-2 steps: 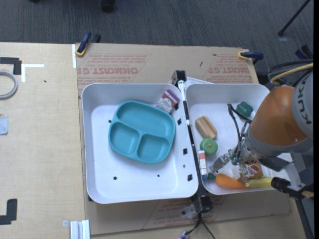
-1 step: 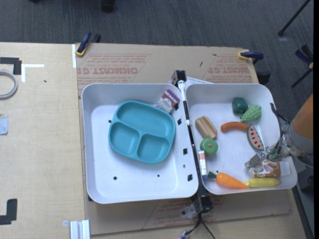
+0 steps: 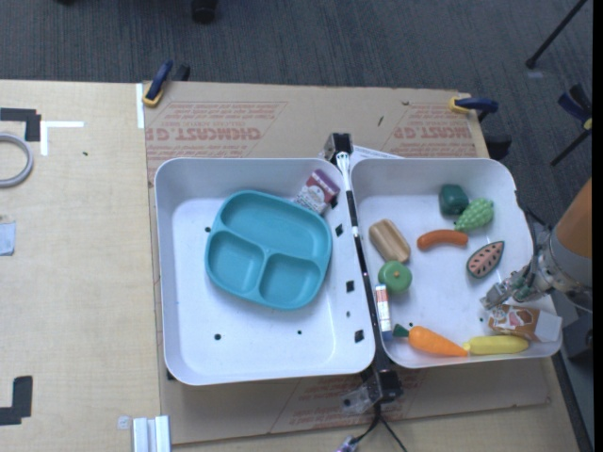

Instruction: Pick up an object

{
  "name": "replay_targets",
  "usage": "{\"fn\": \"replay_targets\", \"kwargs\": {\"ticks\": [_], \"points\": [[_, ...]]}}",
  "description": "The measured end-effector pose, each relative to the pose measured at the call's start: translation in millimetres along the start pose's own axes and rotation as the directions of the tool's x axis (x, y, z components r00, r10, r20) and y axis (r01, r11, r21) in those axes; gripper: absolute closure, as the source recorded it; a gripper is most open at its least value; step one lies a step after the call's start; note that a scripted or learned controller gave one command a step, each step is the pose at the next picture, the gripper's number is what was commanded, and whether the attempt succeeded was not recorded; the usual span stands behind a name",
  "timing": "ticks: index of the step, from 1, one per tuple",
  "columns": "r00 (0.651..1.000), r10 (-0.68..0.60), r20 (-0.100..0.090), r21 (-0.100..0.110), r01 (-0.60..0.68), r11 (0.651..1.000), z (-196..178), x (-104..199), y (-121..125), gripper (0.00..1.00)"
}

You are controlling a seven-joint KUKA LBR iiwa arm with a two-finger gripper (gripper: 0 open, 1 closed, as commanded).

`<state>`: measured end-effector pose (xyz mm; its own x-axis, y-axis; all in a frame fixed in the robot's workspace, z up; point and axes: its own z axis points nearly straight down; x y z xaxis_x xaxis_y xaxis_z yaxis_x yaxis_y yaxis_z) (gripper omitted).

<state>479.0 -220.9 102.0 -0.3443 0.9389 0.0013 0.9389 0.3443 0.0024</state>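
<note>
Hovering at the right bin's (image 3: 513, 196) lower right corner, the claw (image 3: 509, 292) sits low just above a small orange-and-white packet (image 3: 514, 321); whether it is apart or together cannot be told from here. That packet, lying against the bin wall beside a yellow banana (image 3: 497, 346), looks the likeliest target: judged thin, light and crinkly, it would probably slip if pinched flat, so a hold across its raised edge seems best. The toy foods look like hard, smooth, light plastic, and the rounded ones may roll. Right bin count: 1 carrot (image 3: 435, 343), 1 banana, 1 green apple (image 3: 396, 277), 1 bread piece (image 3: 389, 241), 1 sausage (image 3: 442, 239), 1 watermelon slice (image 3: 484, 258), 1 light green bumpy fruit (image 3: 476, 215), 1 dark green piece (image 3: 453, 198), 1 slim tube (image 3: 382, 307) and 1 packet. Left bin (image 3: 188, 347): 1 teal divided tray (image 3: 268, 249) and 1 crumpled wrapper (image 3: 317, 192). 2 bins rest on the surface (image 3: 75, 299).
</note>
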Motion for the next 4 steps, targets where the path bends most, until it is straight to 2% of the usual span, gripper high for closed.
{"fn": "replay_targets", "kwargs": {"ticks": [1,2,3,4], "points": [[0.935,0.354,0.002,0.000,-0.354,0.935,-24.7,40.3,19.0,1.00],[0.935,0.355,0.003,0.001,-0.355,0.935,-24.6,40.0,18.6,0.00],[0.943,0.334,-0.001,0.002,-0.334,0.943,7.4,-13.4,71.7,0.00],[0.977,0.215,0.004,0.001,-0.215,0.977,10.0,7.1,113.5,0.00]]}}
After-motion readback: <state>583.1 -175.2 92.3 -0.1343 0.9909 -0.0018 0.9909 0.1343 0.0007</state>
